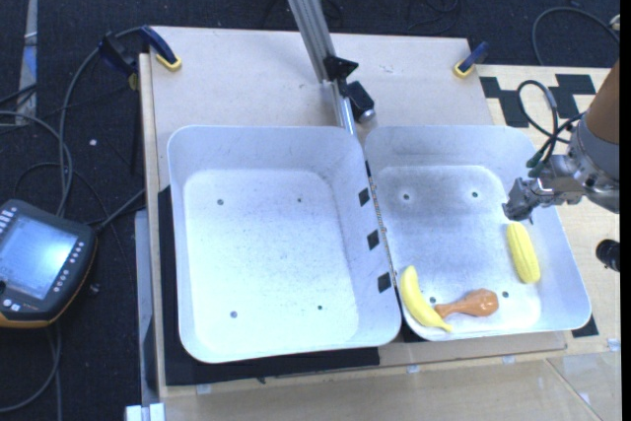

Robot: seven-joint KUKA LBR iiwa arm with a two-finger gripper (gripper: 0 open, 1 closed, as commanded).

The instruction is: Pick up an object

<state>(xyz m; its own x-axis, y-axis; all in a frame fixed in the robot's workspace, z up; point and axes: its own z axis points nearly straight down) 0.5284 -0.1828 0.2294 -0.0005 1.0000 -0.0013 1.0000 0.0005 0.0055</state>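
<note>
In the right bin (434, 182) lie three objects. A yellow corn cob (524, 252) rests near the right wall. A yellow banana (418, 299) lies along the bin's front left corner, and an orange-brown chicken drumstick (470, 305) sits beside it near the front wall. My gripper (520, 205) hangs at the right side of this bin, just above the far end of the corn cob. Nothing shows between its fingers.
The left bin (266, 232) stands beside the right one. A slanted metal pole (308, 10) rises from behind the seam between the bins. Yellow clamps (166, 60) hold the board's far corners. A handheld pendant (37, 259) lies on the floor at left.
</note>
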